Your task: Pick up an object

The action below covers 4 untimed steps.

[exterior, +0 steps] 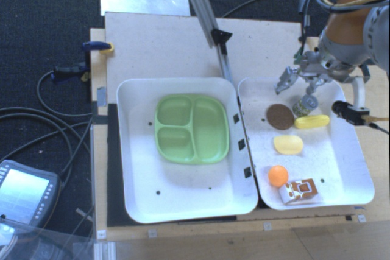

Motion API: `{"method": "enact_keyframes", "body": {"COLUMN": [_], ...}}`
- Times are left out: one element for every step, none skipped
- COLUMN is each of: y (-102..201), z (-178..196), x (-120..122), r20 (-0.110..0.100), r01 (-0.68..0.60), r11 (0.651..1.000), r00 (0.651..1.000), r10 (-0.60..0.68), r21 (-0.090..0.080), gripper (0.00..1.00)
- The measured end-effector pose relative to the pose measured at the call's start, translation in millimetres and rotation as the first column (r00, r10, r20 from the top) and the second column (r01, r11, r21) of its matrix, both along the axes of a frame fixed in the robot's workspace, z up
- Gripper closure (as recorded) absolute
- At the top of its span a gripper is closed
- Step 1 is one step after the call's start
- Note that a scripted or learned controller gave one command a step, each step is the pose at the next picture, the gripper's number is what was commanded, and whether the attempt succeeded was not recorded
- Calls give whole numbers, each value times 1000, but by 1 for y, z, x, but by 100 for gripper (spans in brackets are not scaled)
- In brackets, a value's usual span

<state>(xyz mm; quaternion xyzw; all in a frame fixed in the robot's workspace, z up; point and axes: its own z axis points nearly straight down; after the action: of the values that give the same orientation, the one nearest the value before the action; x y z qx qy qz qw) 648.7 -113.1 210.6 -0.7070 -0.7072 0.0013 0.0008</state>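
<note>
The end effector [300, 83] is hovering open-fingered and holding nothing above the right bin [353, 158]. The yellow banana [312, 122] is lying just below it, beside the brown disc [280, 116], long axis running left-right.

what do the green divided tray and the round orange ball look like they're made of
The green divided tray looks like moulded plastic: uniform colour, rounded compartment ridges, a soft matte sheen. The round orange ball looks smooth and evenly coloured, probably plastic or foam; too small here to tell which.
</note>
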Motion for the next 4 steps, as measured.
{"method": "enact_keyframes", "body": {"y": [4,5,5,2], "z": [-61,-113,-99,-34], "x": [-5,-6,-3,2], "r20": [-2,0,7,11], "r01": [0,0,0,-4], "r11": [1000,1000,1000,1000], "r00": [1000,1000,1000,1000], "r10": [0,0,0,4], "r21": [1,1,1,0], "gripper": [0,0,100,100]}}
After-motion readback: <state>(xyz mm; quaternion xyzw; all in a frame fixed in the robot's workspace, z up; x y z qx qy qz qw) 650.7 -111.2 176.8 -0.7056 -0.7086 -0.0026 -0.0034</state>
